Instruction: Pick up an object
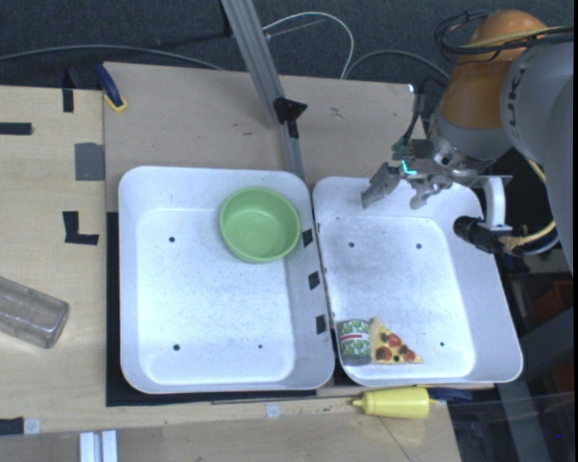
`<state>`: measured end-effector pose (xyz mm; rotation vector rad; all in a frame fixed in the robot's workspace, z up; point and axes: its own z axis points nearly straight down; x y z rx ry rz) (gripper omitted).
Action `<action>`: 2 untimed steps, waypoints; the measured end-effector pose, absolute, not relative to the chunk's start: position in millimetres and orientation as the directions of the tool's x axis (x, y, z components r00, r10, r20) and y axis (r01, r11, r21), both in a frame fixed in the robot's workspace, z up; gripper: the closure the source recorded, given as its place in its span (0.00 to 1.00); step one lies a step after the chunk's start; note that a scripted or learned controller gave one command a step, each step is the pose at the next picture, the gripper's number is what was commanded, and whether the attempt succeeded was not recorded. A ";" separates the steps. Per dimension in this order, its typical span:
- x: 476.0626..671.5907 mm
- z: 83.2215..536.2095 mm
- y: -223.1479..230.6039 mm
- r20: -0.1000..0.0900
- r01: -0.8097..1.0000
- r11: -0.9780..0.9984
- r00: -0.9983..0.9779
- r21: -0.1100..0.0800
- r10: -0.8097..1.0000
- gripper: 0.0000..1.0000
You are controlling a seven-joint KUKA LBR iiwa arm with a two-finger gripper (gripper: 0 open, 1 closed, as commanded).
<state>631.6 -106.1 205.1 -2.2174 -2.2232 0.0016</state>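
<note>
A green bowl (260,224) sits at the back right of the left bin (154,287). A toy pizza slice (393,346) and a small green-labelled packet (354,340) lie at the front left of the right bin (462,296). My gripper (403,190) hangs over the back edge of the right bin, far from both toys. Its two grey fingers (377,187) are spread apart with nothing between them.
A yellow mustard bottle (397,402) lies on the bench just in front of the right bin. A clear plastic cup (17,308) lies on its side at the far left. A grey pole (255,51) slants down behind the bins.
</note>
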 end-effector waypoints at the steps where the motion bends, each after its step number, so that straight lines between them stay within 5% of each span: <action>1: 640.3 152.9 -104.0 0.000 1.000 0.003 -0.003 -0.006 1.000 0.00; 2: 635.6 106.4 -109.2 -0.001 1.000 0.002 -0.002 -0.007 1.000 0.00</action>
